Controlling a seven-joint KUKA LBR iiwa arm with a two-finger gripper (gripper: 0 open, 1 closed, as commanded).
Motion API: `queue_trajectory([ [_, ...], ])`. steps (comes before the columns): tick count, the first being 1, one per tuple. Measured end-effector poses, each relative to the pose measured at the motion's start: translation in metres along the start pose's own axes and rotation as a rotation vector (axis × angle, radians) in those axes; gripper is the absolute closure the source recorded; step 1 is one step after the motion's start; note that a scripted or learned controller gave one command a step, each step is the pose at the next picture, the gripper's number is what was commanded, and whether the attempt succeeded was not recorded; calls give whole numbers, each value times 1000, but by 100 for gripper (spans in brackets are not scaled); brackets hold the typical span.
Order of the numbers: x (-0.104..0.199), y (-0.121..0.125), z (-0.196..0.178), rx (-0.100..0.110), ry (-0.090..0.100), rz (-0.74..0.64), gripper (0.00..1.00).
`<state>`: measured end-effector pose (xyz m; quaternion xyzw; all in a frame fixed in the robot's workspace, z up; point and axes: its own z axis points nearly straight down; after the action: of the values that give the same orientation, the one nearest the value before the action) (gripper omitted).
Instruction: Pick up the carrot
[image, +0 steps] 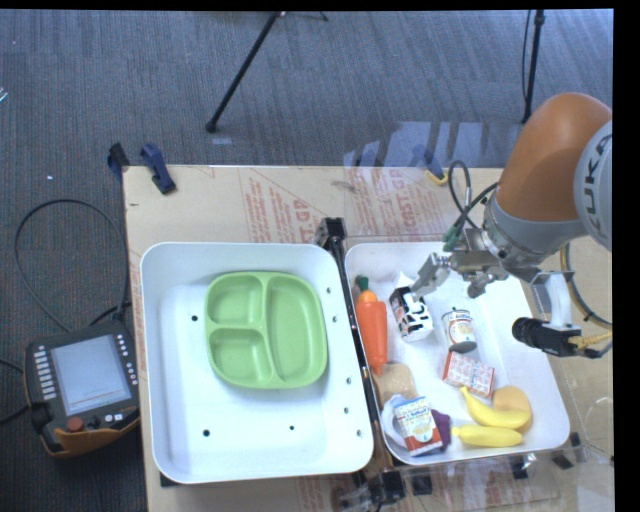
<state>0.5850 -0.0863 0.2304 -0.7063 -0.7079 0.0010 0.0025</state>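
The carrot, orange with a green top, lies lengthwise along the left wall of the right bin. Its green end points to the back. My gripper hovers over the back middle of that bin, to the right of the carrot and a little behind it. It is well apart from the carrot. Its fingers stand open with nothing between them.
A black-and-white carton sits just right of the carrot, below the gripper. Also in the right bin are a small can, a red packet, a banana, a brown lump and a juice box. The left bin holds a green divided plate.
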Motion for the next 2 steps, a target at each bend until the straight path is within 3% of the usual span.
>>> queue_trajectory([
  [1, 9, -59, 96, 11, 1, 176, 0],
  [2, -4, -108, 141, -4, 3, -133, 0],
])
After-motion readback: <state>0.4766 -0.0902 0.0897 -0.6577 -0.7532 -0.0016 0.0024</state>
